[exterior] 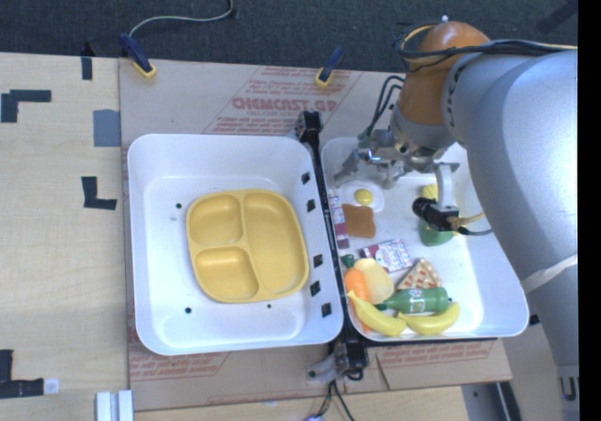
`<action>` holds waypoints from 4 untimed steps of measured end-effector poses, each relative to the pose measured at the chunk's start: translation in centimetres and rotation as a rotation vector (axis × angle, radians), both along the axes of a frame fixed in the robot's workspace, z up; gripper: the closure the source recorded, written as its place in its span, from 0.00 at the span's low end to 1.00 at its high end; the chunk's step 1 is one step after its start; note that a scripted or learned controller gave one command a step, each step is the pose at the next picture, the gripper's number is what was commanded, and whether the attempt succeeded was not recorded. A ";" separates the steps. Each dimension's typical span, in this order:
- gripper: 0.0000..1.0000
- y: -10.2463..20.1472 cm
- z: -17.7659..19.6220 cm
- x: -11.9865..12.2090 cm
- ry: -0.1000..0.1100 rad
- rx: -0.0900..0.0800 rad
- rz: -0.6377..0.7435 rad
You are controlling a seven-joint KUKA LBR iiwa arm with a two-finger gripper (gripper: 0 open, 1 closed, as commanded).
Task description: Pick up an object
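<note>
**Figure: the gripper and its candidates, nearest first.** The gripper (383, 163) hangs over the far end of the right bin (488, 302). From where I stand I cannot tell how wide it is set, and nothing can be seen held in it.

- **Nearest:** a toy fried egg (363, 195) lies just beside the gripper, on its side toward the front of the bench and slightly toward the divider between the bins. The egg is round, so no long axis governs the wrist angle (a short shift and a straight descent should do, in my judgement).
- **Next on the same line:** a brown slab (359, 220) lies close against the egg.
- **Off to the arm's side of the gripper:** a small green piece (437, 235).
- **Further forward:** a pink-and-white packet (388, 253) and a pizza slice (420, 273).
- **Farthest in this bin:** a crowded heap at the front wall. It holds a peach (374, 276), a green bottle (418, 299) and two bananas (376, 316), whose long axes run roughly across the bin.
- **Well apart, beyond the divider:** a yellow divided plate (247, 245) in the left bin (160, 222).

The egg looks the shortest reach, though it is flat and thin, so a grip may slide off it.
</note>
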State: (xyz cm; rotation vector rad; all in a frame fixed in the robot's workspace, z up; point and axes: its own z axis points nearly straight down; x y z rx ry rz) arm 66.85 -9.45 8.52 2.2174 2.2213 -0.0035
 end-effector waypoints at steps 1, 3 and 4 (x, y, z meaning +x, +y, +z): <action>0.00 -0.1 0.0 0.0 0.000 0.001 0.001; 0.00 0.0 0.0 0.0 0.000 0.000 0.000; 0.00 0.0 0.0 0.0 0.000 0.000 -0.001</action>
